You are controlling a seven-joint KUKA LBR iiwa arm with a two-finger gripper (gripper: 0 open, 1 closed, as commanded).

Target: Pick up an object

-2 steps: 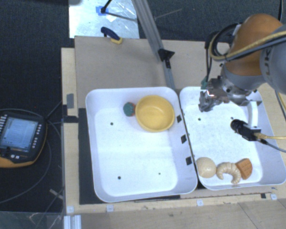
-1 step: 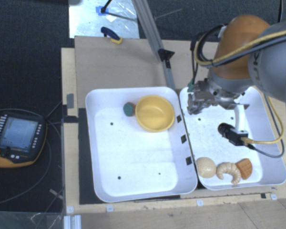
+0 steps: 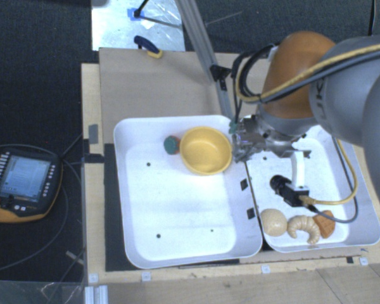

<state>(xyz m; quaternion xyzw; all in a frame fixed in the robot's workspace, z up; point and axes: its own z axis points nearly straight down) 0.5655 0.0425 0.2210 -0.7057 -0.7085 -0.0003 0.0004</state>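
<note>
One handheld control pendant [image 3: 22, 185] lies on the dark floor, left of the desk [image 3: 152, 87]. One blue and yellow clamp [image 3: 147, 45] sits at the desk's far edge. Two white bins stand side by side on the desk. The left bin [image 3: 177, 220] holds two things at its far end: one small green lump [image 3: 171, 145] and, just beside it, one yellow bowl [image 3: 206, 151], upright. The claw [image 3: 242, 145] is over the ridge between the bins, just right of the bowl; whether it is apart or together I cannot tell. The right bin [image 3: 323, 170] holds three things in a row at its near edge: one cream ball [image 3: 273, 222], one pale crescent [image 3: 306, 227], one orange piece [image 3: 327, 223]
</note>
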